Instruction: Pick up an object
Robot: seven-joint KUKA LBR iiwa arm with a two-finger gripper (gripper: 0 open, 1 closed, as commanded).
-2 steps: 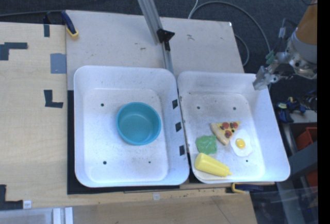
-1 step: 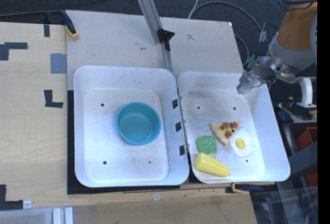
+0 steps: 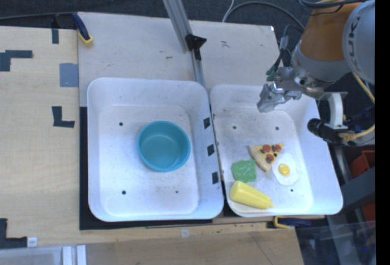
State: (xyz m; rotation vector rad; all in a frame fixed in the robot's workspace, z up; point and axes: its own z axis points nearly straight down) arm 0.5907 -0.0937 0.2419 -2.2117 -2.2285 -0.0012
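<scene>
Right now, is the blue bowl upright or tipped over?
Upright: the blue bowl in the left bin shows its open mouth and inner bottom facing up.

Pincer (image 3: 269,101) fingers blurred, their spread unreadable

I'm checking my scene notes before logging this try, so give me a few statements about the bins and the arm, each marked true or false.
1. The blue bowl sits in the left bin. True.
2. The pizza slice lies in the left bin. False: it lies in the right bin.
3. The gripper holds the fried egg. False: the egg lies on the bin floor, well apart from the gripper.
4. The yellow piece lies at the right bin's near edge, below the green piece. True.
5. The bowl lies upside down. False: its open side faces up.
</scene>
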